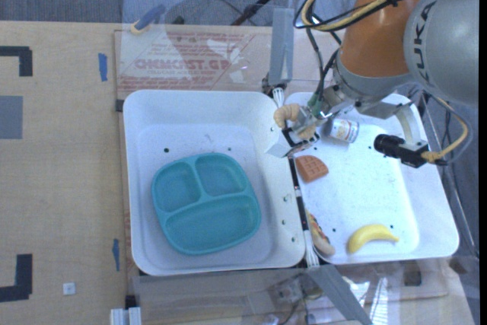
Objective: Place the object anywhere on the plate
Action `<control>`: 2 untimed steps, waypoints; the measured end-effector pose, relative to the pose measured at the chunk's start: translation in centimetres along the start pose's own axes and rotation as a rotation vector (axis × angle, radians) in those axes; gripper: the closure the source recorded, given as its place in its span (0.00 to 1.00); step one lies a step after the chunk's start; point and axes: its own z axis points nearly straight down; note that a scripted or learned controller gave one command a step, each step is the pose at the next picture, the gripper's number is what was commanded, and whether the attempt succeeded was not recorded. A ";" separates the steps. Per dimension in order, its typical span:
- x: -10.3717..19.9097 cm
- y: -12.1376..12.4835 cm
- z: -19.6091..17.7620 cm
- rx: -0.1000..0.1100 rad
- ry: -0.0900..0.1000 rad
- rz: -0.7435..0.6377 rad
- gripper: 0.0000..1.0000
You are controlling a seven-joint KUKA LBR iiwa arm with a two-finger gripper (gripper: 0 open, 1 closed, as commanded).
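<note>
Nearest to us, at the bottom of the right-hand shallow white bin (426, 228), lies a yellow plastic banana (371, 237), and just left of it, against the bin's left wall, a small tan and red toy food piece (320, 235). Higher in that bin we see an orange-brown wedge-shaped piece (311, 167) lying flat near the divide between the bins.

In the left-hand white bin (152, 114) a teal plastic plate with three compartments (205, 202) sits flat on the floor, well apart from all the objects.

The grey arm with its orange band (384, 4) reaches in from the right, and its gripper (301, 122) is low over the upper left corner of the right bin. A pale tan rounded object (288, 115) sits right at the fingers, but we cannot tell whether they are closed on it or released. A small cylindrical can with a white label (344, 129) lies on its side just right of the gripper.
</note>
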 end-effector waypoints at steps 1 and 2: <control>10.9 -0.4 -1.0 0.034 0.032 -0.209 1.00; 10.9 -0.4 -1.0 0.033 0.031 -0.208 0.00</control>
